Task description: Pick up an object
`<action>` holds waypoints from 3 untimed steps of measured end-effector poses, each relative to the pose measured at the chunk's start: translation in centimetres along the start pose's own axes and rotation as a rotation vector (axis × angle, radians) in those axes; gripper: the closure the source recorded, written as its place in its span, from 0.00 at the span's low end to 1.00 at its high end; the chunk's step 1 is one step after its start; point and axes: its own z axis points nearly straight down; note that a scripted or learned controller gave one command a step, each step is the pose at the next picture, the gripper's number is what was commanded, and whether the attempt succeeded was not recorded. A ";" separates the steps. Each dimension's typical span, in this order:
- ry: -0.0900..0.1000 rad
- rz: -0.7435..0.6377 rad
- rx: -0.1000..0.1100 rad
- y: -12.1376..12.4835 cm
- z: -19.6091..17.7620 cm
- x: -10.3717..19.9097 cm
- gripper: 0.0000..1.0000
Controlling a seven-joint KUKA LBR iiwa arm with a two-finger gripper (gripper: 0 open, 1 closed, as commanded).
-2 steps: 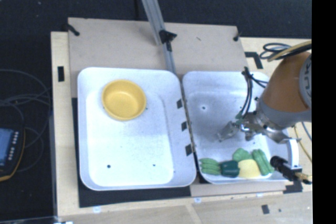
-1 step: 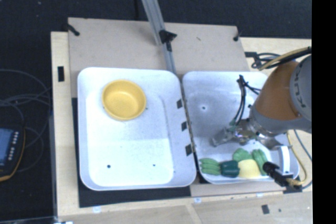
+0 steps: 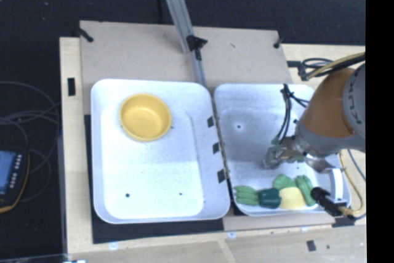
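1. Where the grey arm reaches in from the right, the tool is seen low over the right bin; whether it is open or closed cannot be told.
2. Just beyond it, along the near wall, green pieces, a dark green block and a yellow object are clustered, touching.
3. A yellow bowl is set upright in the left bin.
4. Both bins are carried by the counter.

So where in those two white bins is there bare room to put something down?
The left bin has bare floor below and right of the yellow bowl. The right bin is bare at its upper left. Its bottom edge is crowded with green and yellow pieces, and the gripper hangs just above them.
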 end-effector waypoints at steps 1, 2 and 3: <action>-0.001 -0.002 -0.002 -0.1 -6.2 0.1 1.00; -0.001 -0.002 -0.002 0.4 -12.3 -0.4 1.00; 0.000 -0.002 -0.001 0.5 -17.6 -0.5 1.00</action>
